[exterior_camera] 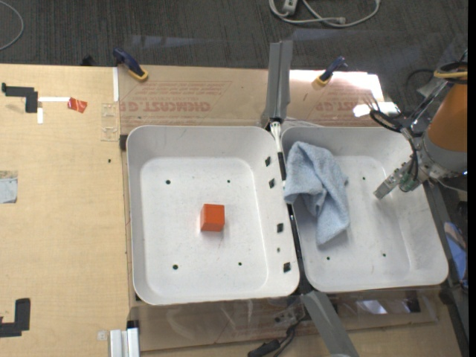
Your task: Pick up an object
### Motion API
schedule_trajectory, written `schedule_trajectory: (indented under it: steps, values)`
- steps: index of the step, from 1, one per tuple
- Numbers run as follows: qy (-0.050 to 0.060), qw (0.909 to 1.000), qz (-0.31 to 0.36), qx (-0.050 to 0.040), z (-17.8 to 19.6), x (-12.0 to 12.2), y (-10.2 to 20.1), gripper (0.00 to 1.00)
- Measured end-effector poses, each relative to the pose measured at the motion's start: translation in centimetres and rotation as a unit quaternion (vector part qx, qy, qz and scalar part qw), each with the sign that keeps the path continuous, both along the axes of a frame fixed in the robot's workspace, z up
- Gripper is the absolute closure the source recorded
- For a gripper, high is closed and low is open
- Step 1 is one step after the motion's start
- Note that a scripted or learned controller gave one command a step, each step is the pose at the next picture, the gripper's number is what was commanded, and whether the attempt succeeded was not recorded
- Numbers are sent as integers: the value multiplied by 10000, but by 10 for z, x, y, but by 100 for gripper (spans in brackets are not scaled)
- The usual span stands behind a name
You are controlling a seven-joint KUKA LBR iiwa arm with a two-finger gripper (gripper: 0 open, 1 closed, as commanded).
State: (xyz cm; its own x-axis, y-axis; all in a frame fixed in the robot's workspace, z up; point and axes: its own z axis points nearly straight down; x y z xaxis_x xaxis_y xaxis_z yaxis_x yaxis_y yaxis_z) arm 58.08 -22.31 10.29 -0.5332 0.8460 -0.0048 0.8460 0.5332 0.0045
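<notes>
Two candidate objects are offered. A light blue cloth [321, 192] lies crumpled in the right bin [416, 270], against the wall that bin shares with the left bin [149, 274], some way to the left of the gripper [393, 183] across bare white floor. A small orange block [213, 218] sits much farther left of the gripper, beyond the divider, near the middle of the left bin and well apart from its walls. The gripper is seen low over the right bin's right half, hanging below the orange band [451, 121] of the arm, with nothing visibly held; how wide it stands cannot be told from this slanted view. The cloth is judged soft, limp and light: it would likely drape and stretch when lifted, and a raised fold near its bunched upper part is probably the best place to be pinched, since a flat edge might slip out. The block appears rigid, matte and square-edged, likely light; two opposite flat faces could be gripped squarely, though a poorly centred closure may push it aside on the smooth floor. Both bins look like glossy moulded plastic with rounded corners and a few small dark holes. The bench [59, 199] to the far left appears to be pale wood, with brown cardboard [193, 99] behind the bins.
</notes>
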Motion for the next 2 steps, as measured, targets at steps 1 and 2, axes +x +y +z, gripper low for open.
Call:
schedule_trajectory:
  steps: [1,2]
  values:
    - [10,9981,613,-4,102,45,25,100]
    - [6,9876,1569,-13,119,72,14,100]
